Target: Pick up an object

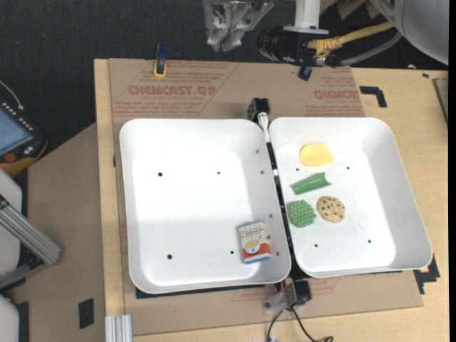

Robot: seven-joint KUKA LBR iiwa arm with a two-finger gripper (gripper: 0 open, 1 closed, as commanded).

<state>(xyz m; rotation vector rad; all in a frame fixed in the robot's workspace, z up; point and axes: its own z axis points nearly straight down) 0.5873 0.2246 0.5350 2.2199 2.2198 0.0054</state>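
My gripper [228, 35] hangs high at the top of the camera view, beyond the far edge of the bench and well away from both bins. In the right bin [381, 184] lie a yellow lump [315, 154], a green pod [311, 184], a knobbly green piece [301, 213] and a round speckled cookie [330, 209]. A small printed carton [255, 241] lies in the left bin [178, 198], at its near right corner.
Both bins rest on a brown cardboard sheet [192, 87]. A blue clip [161, 61] sits at the sheet's far edge. A black divider strip [273, 169] runs between the bins.
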